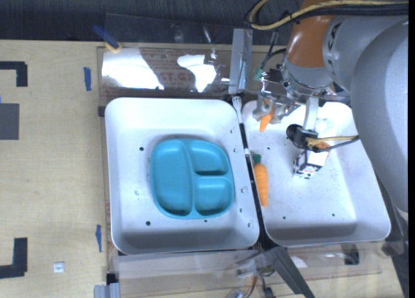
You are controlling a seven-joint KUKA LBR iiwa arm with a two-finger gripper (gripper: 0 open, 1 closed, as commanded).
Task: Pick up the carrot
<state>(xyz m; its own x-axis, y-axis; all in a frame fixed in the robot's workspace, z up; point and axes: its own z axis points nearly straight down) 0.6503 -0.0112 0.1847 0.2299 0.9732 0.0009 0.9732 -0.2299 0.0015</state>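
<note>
The pale wooden bench [45,160] takes up most of the view, with black tape corners stuck on its left part. From the right reaches the big grey robot arm with an orange band above the wrist [382,63], leaning over the far end of the right-hand bin.

Two shallow white plastic bins stand side by side and touch along their shared edge. The left bin [123,115] holds a teal plastic plate with three compartments [175,180], lying flat near its middle. The right bin [337,219] lies partly under the arm. Behind both bins a shiny clear sheet [162,70] catches bright reflections.

The orange carrot with a small green top [260,185] lies on the floor of the right bin, pressed along its left wall just beside the edge shared with the left bin. It lies lengthwise, green end toward the far side, pointed end toward the near side, and nothing is touching it.

The metal two-finger gripper [268,115] hangs over the far left corner of the right bin, clearly apart from the carrot. How far open it is cannot be told from this angle. A small orange tapered bit [264,123] shows at its lower end; what it is, and whether it is held, cannot be told
</note>
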